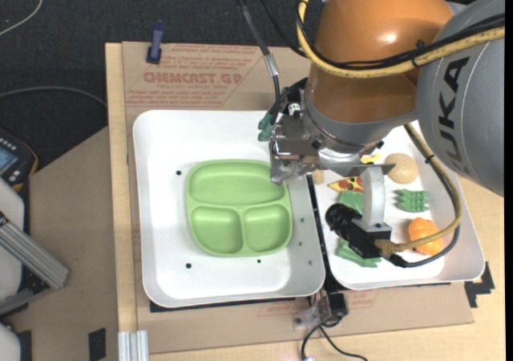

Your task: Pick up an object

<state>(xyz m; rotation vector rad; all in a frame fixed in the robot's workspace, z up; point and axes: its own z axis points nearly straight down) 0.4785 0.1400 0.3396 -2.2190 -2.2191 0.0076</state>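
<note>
A light green divided plate [236, 207] lies flat in the left white bin [160, 191]. My gripper [286, 165] hangs low at that plate's upper right corner, by the wall between the two bins. Nothing shows in its grasp. The right bin [463, 265] holds a tan egg-shaped object [401, 168], a green ridged toy [410, 200], an orange fruit-like object [423, 236], a small red and yellow item [346, 184] and a dark green piece [353, 254]. The wrist and arm hide much of the right bin's upper half.
The bins rest on a brown cardboard sheet [192, 70] with a blue clip [155, 42] at its far left corner. Dark floor with cables lies beyond the bench. The large grey and orange arm [377, 38] looms over the right side.
</note>
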